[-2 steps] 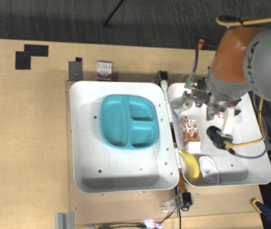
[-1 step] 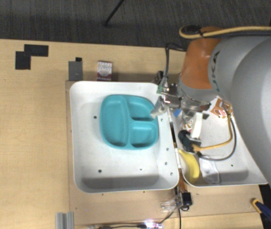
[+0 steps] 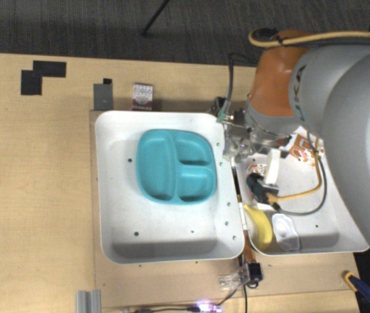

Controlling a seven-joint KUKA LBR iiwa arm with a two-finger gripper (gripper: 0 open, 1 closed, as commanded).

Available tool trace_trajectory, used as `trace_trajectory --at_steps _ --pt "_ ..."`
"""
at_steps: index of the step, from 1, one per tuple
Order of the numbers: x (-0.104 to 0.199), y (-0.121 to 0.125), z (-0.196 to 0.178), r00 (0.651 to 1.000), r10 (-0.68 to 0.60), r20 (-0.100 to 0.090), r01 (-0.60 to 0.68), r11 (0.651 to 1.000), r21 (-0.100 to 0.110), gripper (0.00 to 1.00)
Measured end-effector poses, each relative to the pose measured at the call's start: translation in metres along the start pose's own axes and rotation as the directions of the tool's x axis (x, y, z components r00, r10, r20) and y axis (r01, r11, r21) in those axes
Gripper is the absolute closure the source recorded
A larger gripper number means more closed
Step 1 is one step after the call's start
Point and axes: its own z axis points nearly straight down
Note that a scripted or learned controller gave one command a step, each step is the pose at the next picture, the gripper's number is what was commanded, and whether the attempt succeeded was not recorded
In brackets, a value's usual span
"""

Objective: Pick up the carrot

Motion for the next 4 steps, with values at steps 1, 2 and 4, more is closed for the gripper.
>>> trace_trajectory --at_steps 1,2,4 --pt "-0.044 0.053 -0.144 0.976 -0.218 0.005 0.218 0.976 -0.015 1.0" --pt "-0.079 -0.05 -0.041 0.984 -0.176 0.002 0.176 0.984 0.01 1.0" --pt "0.013 -0.032 -0.142 0.984 -0.18 0.0 0.18 0.984 -0.017 1.0"
